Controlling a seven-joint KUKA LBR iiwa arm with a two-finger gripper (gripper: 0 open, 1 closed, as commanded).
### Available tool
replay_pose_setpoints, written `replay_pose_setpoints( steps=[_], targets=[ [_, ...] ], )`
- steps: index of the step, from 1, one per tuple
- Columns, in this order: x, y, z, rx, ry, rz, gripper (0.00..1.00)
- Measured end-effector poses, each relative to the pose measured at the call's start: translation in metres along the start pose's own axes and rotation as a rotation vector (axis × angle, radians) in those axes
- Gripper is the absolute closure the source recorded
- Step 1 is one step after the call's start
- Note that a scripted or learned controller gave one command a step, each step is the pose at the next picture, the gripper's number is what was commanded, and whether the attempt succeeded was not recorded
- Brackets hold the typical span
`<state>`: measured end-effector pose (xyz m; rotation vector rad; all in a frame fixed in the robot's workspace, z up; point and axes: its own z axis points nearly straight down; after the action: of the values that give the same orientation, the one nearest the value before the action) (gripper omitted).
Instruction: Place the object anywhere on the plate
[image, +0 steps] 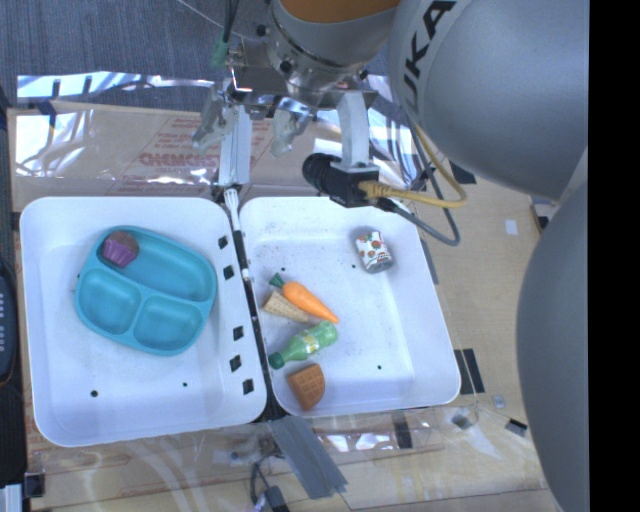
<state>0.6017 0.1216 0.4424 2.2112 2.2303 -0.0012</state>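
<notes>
A blue sectioned plate (150, 292) lies in the left bin (60, 390), with a small purple object (121, 248) in its top-left compartment. My gripper (250, 128) hangs high above the rear edge where the two bins meet, fingers spread open with nothing between them. In the right bin (410, 340) lie an orange carrot (305, 298), a beige cone-shaped piece (282, 308), a green bottle (303, 345), a brown bread-like piece (307, 385) and a small red-and-white can (374, 251).
The grey arm fills the upper right of the view. A black part with a yellow cable (400, 192) hangs over the right bin's rear edge. A divider with black clips (238, 300) separates the bins.
</notes>
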Motion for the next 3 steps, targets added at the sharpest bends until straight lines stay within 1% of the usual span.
replay_pose_setpoints(
  steps=[1, 2, 3],
  targets=[
    [0.068, 0.051, 0.006, 0.008, -0.003, -0.002, 0.0],
    [0.014, 0.056, 0.004, 0.009, -0.002, 0.004, 0.0],
    [0.1, 0.055, 0.009, 0.006, 0.0, -0.004, 0.0]
  ],
)
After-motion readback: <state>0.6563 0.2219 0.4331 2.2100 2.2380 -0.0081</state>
